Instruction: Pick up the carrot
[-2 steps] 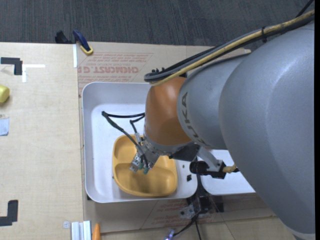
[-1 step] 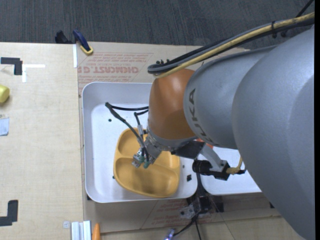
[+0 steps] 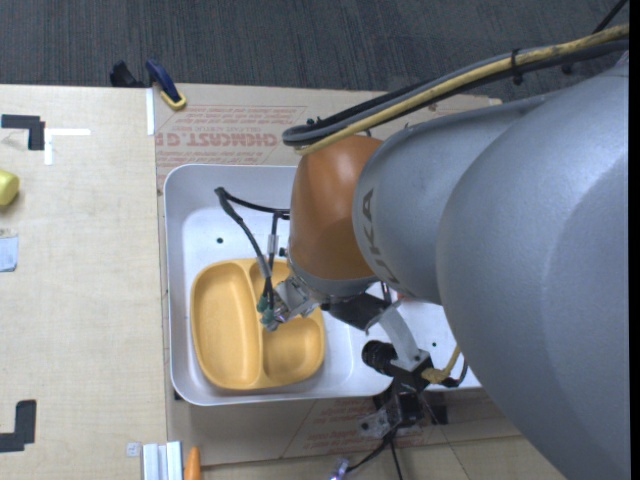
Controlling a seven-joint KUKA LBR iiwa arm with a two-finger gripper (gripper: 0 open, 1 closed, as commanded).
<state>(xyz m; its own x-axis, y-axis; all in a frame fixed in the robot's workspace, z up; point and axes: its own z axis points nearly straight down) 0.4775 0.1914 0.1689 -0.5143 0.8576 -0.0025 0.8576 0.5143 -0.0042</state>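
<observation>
The tool hangs low over a yellow two-compartment dish, just above the ridge that parts the dish's two wells. The arm's wrist crowds in from above, so whether the tool is released or clenched cannot be told. Something small and greenish sits right at its tip, too blurred to name.

Directly above the tool is the orange band, and behind that the grey arm spreads across the view's right side. Black cables loop from the wrist out to the upper left of the tool.

The larger well of the dish lies to the left of the tool, the smaller one below and right of it. The dish rests in a white bin, whose walls surround the tool on the left, top and bottom. Where the carrot lies cannot be told from this view.

Under the bin, above and left of the tool, is a cardboard sheet with red print. Farther up-left, a blue and yellow clamp sits at the edge of the bench. Far left of the tool, a yellow object is cut off by the frame. Well below and left of the tool, a small orange sliver pokes in at the bottom edge, too small to identify.
</observation>
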